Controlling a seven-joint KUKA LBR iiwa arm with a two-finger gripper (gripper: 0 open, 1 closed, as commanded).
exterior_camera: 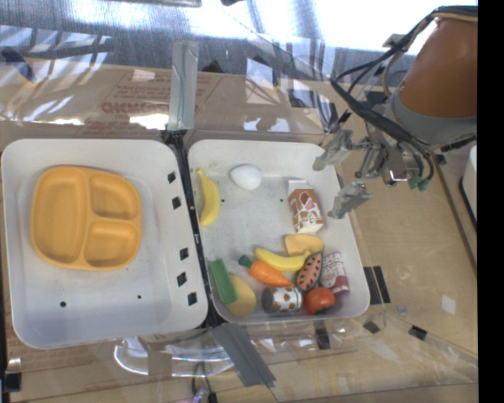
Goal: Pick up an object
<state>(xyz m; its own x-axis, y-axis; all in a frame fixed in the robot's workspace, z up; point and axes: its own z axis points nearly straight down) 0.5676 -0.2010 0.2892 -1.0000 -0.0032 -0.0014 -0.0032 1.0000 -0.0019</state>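
Hovering over the right bin's [265, 154] far right rim, gripper [343, 177] spread wide with nothing between its fingers.

Nearest candidate is the small carton [306, 209], brown and white, lying near the bin's right wall just beside the gripper and a little apart from the pile. It looks like a light toy prop, stiff-sided, flat faces good for a pinch across the narrow width; probably slick printed surface, so squeeze mid-body, not at a corner. The white egg [245, 176] sits alone near the far wall: round, smooth, likely to squirt out. The banana [207, 198] lies along the left wall, too tight to the wall for a finger. The clutter at the near edge, carrot [270, 273], tomato [318, 300], can [280, 300], is touching and hard to separate; materials unclear at this resolution. The orange tray [84, 217] sits in the left bin [34, 309].
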